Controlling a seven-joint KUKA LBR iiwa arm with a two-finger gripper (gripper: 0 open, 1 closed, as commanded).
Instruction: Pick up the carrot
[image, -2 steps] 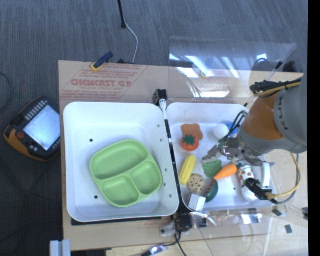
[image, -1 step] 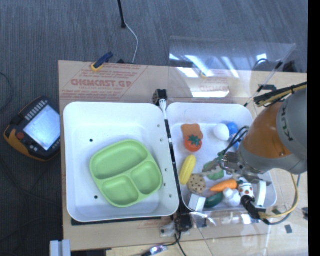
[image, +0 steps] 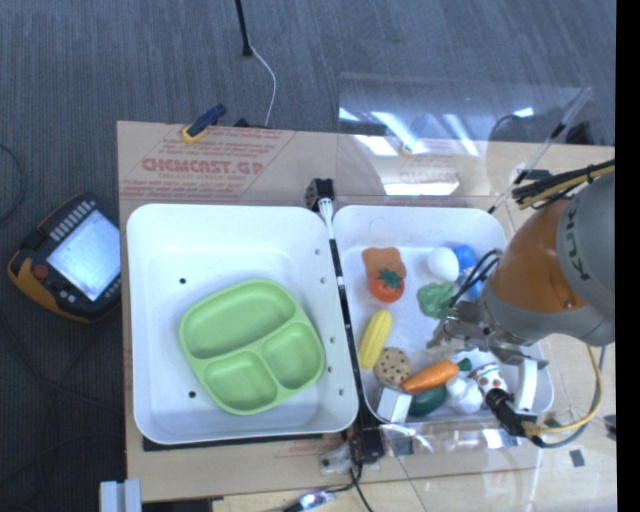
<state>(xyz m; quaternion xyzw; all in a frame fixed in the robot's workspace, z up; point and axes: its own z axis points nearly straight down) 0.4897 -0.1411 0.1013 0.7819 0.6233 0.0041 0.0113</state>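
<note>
Nearest the front edge of the right bin (image: 350, 300), the carrot (image: 432, 376) is lying on its side, pointing slantwise, orange body with its darker green end (image: 427, 400) tucked low toward the front wall. A cookie (image: 391, 367) is sitting just beside its left tip, and small white pieces (image: 466, 390) are crowding its right end. The gripper (image: 470, 350) is hanging right above that right end, close to the carrot, but from where I'm standing the wrist is blocking my sight of it, so I cannot tell how it is set or whether it has anything.

The carrot is looking like a light, stiff plastic toy with a smooth skin, so I'm guessing it may slip or roll if pinched near the taper. The thicker middle, taken across its width, seems the safest hold.

Further back, a yellow corn cob (image: 375, 337) is lying alongside, then a green leafy piece (image: 436, 298), a tomato (image: 386, 274), a white egg (image: 442, 263) and a blue ball (image: 464, 257). Off to the side, the left bin (image: 160, 240) is holding a green divided plate (image: 252, 345).
</note>
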